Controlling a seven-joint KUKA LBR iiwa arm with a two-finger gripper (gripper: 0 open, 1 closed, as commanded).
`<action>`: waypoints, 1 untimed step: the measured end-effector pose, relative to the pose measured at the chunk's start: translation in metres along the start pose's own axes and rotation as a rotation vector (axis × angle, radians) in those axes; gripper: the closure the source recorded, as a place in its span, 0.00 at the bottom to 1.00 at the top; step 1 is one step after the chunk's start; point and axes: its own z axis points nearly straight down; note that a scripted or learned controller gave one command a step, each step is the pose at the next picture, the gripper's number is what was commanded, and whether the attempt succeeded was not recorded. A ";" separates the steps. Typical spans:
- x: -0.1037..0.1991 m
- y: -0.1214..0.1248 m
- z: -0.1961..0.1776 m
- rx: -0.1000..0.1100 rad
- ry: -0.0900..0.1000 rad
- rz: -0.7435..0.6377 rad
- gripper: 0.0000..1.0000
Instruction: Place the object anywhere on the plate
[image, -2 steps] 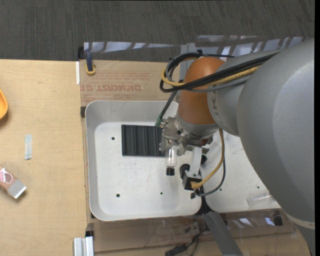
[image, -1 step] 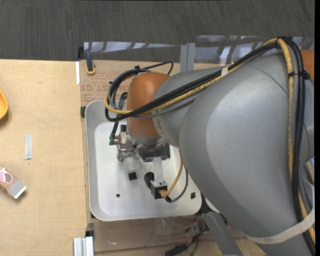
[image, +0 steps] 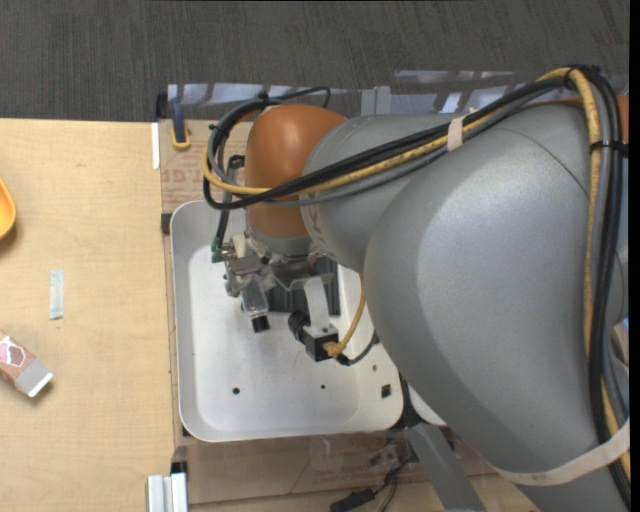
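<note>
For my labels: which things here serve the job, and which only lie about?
Job: gripper, over the white bin.
Lying about, on the wooden bench: grey strip; pink-and-white packet; orange thing at the left edge, too cut off to identify.

Arm (image: 480, 280) covers right side of white bin (image: 200, 330). Orange thing (image: 5, 212) cut off at left edge.

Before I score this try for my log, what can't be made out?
Camera view: the bench right of the white bin is covered by the grey arm.
The bin floor beneath the pincer is hidden by it.
The left edge cuts off the orange object.
Markings on the pink-and-white packet are too small.
</note>
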 end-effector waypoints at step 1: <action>-0.006 0.009 -0.084 0.000 -0.001 -0.205 1.00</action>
